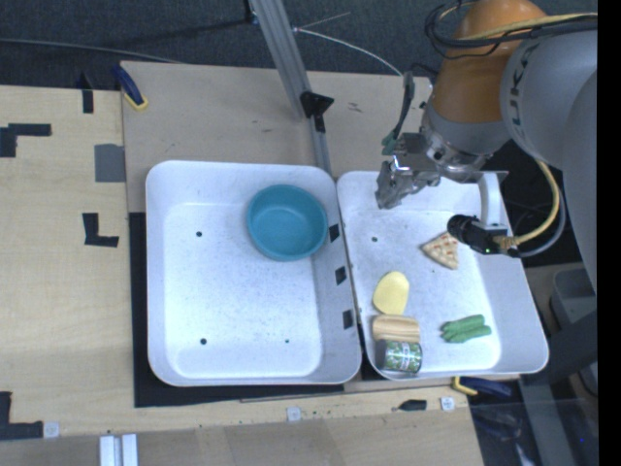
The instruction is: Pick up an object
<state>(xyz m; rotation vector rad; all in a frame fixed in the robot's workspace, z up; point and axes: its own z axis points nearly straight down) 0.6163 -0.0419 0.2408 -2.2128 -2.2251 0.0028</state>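
Observation:
My gripper (390, 194) hangs over the far left part of the right bin (514, 299), fingers pointing down, with nothing visible between them. Below it in that bin lie a yellow rounded piece (392, 292), a tan block (396, 327) and a green can (400, 357) near the front left. A waffle-patterned wedge (441, 249) lies mid-bin and a green pod (466, 329) sits at the front right. A blue bowl (286, 221) stands in the far right part of the left bin (194, 289).
A metal pole (286, 56) slants down to the gap between the bins. A black cable connector (471, 233) hangs from the arm over the right bin. Black tape marks dot the wooden bench at the left.

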